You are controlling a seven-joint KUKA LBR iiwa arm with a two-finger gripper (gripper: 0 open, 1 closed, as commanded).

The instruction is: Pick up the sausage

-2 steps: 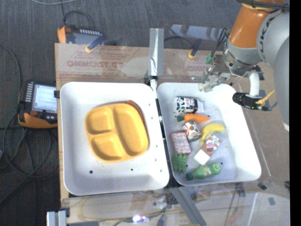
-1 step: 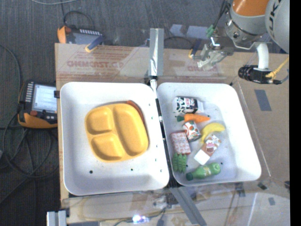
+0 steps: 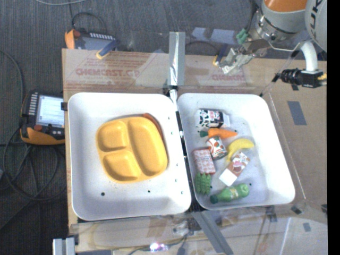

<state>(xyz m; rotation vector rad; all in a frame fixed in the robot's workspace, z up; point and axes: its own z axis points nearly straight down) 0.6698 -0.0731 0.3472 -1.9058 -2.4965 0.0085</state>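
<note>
Claw was positioned over the cardboard-covered desk, beyond the far rim of the right bin and well apart from its contents. Whether the claw was wide or narrow could not be told at this angle; nothing was seen in it. The arm entered from the upper right, with the orange band above the wrist.

Left bin: a yellow divided tray lay near the centre. A thin reddish-brown strip, taken to be the sausage, showed at the tray's far right edge, mostly hidden under the tray, near the wall shared with the right bin.

Right bin: a cow-patterned carton lay at the far side. A carrot lay just in front of it. A banana lay right of a small can. A red packet, a white block and a green item lay toward the near side.
</note>
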